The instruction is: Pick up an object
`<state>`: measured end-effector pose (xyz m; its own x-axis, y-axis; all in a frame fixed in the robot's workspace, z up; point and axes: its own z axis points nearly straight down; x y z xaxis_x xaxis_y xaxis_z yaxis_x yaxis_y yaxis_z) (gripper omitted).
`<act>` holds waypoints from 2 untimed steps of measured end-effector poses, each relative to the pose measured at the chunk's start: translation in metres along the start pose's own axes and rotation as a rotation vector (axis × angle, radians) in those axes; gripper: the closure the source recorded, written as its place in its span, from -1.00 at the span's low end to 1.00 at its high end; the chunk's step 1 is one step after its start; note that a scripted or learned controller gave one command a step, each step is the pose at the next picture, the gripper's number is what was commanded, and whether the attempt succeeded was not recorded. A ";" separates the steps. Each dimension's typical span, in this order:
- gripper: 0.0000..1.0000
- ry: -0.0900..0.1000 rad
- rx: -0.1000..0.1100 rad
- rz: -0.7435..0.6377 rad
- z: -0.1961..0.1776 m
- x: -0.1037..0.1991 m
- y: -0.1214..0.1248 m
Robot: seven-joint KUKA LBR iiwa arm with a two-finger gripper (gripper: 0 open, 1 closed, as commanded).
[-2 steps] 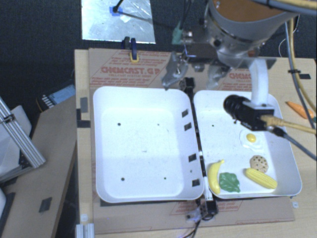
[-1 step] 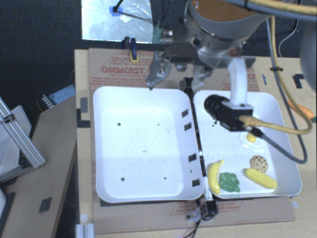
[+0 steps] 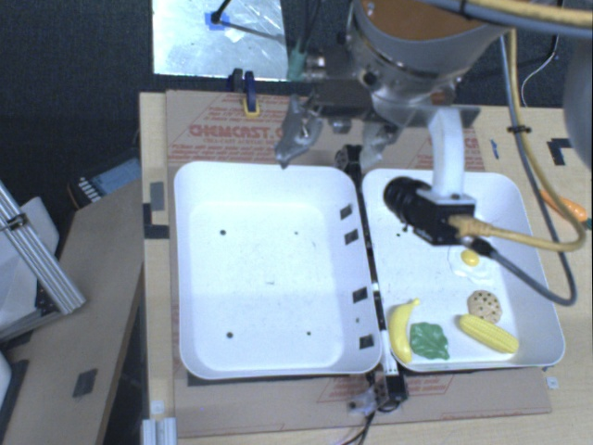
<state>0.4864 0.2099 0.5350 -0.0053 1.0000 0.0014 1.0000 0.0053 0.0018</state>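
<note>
The banana (image 3: 401,330), green leaf (image 3: 429,340), cookie (image 3: 484,305), corn (image 3: 488,334) and egg (image 3: 470,259) lie in the right bin (image 3: 528,213) (near corner), well apart from the gripper (image 3: 338,142). The gripper hovers at the bins' far edge, fingers spread, holding nothing.

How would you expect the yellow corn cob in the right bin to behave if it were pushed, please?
The corn cob looks rounded and elongated, so it may roll sideways. It seems a small, probably light toy. Lying close to the cookie, it could nudge that.

Tan bench (image 3: 157,276), printed cardboard sheet (image 3: 222,133) flat on it, two white bins side by side on the sheet, left bin (image 3: 269,267), right bin (image 3: 528,248)
</note>
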 end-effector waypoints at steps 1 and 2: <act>-1.00 -0.007 0.016 0.006 0.286 -0.024 -0.002; -1.00 0.001 0.001 -0.002 0.286 0.027 -0.001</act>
<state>0.4860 0.2375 0.2494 -0.0076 1.0000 0.0023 1.0000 0.0076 0.0005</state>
